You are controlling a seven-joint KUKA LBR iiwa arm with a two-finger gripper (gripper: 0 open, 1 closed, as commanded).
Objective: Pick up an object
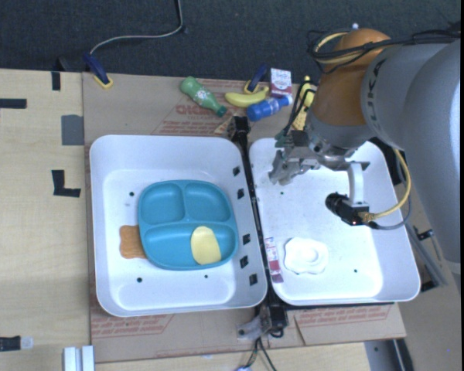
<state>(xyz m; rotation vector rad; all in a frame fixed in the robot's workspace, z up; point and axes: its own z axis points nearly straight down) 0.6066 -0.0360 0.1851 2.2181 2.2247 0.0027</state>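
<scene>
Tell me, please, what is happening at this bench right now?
The grey arm reaches in from the right, and its gripper hangs over the upper left of the right bin, with nothing visibly held. A white object lies nearer that bin's front. In the left bin a blue divided plate carries a yellow piece. No pick has been made yet.

Lying on a flat brown cardboard sheet: green plastic bottle; yellow toy banana at its three o'clock; blue plastic bottle just beside, at the banana's five o'clock; small red-and-white carton at one o'clock. Thin black cable looping over dark carpet at eleven o'clock.
</scene>
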